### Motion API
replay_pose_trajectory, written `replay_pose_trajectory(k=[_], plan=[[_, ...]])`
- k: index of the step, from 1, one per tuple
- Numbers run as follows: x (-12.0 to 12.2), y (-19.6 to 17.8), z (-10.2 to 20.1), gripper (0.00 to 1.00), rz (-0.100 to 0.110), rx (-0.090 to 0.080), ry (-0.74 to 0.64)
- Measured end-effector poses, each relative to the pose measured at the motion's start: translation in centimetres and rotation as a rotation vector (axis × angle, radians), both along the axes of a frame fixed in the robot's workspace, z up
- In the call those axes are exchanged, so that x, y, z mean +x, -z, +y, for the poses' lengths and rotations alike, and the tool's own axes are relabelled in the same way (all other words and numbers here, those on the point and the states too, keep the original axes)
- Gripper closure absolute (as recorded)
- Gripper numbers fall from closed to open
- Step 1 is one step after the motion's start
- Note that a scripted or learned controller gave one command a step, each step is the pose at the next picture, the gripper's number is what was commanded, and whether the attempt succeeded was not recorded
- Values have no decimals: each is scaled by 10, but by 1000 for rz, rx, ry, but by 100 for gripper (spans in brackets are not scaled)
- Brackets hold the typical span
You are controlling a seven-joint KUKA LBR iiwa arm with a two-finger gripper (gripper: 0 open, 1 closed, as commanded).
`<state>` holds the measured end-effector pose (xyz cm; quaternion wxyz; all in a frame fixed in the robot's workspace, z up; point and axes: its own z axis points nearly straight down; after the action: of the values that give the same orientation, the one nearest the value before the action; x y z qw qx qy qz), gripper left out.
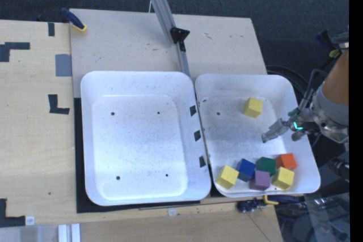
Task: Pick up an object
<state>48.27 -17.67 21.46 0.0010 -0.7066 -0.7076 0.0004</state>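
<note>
My gripper [273, 132] hovers over right bin [227, 85], finger state unclear; I'd target lone yellow cube [253, 107], away from walls.

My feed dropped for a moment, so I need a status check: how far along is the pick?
Nothing looks picked yet. All blocks lie in the right bin: a lone yellow block near the far side and a cluster along the near edge, including the blue block and orange block. In hand: the end effector sits over that bin between them, with no block at its tip. Left: the grasp and lift.
</note>
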Motion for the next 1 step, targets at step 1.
replay_pose_trajectory(k=[1], plan=[[9, 52, 2, 0, 5, 1, 0]])
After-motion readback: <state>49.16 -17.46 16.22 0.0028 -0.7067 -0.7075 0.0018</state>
